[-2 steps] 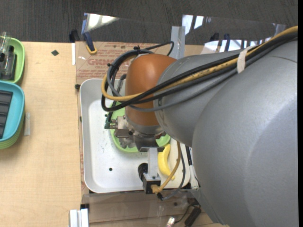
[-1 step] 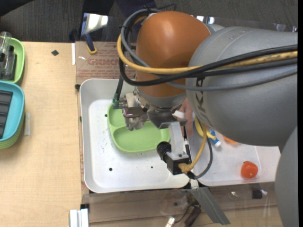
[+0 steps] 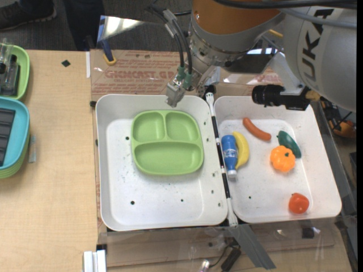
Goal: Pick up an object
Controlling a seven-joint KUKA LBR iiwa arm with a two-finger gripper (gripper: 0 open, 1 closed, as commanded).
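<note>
I see the gripper (image 3: pixel 195 86) raised over the bins' far edge, grip state unclear, leaving the toy food (image 3: pixel 282 158) reachable.

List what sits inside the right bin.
In the right bin: sausage, banana, blue bottle, orange pumpkin, green pepper, tomato. The arm covers its far rim.

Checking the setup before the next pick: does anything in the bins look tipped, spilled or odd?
The blue bottle lies on its side along the right bin's left wall, overlapping the banana. Nothing looks spilled or broken.
</note>
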